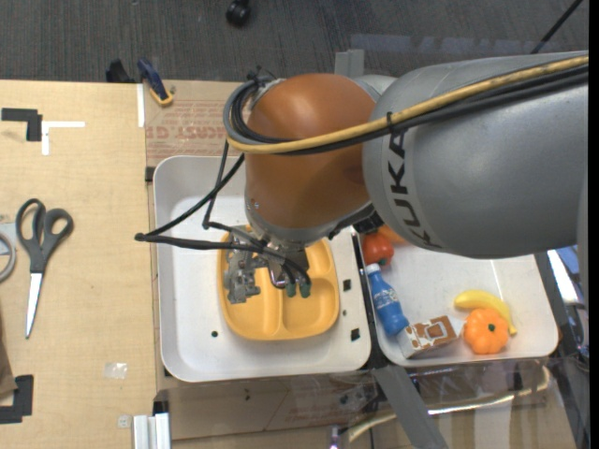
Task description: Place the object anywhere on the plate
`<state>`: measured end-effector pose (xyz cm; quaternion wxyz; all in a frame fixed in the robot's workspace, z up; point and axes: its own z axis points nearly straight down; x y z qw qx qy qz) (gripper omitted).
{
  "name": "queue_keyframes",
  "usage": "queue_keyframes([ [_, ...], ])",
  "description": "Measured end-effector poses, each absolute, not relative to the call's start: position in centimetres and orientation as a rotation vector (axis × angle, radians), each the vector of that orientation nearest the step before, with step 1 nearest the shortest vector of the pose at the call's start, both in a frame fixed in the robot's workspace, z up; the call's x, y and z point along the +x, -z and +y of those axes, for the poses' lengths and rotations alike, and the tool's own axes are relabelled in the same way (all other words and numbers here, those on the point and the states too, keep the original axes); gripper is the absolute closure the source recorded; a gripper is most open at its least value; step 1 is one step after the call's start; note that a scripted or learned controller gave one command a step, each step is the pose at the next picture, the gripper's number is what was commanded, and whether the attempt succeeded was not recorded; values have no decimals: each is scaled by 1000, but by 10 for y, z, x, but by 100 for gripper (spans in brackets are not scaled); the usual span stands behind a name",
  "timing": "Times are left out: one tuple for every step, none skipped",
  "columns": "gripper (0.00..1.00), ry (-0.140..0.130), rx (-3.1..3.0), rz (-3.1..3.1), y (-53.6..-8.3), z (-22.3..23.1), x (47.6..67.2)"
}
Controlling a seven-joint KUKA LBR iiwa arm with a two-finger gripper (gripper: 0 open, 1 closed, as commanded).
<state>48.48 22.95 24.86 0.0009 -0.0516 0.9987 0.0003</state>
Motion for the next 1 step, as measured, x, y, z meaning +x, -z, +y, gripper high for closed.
queue_keyframes([
  [0,-1,-161,3136,-249,229,485],
])
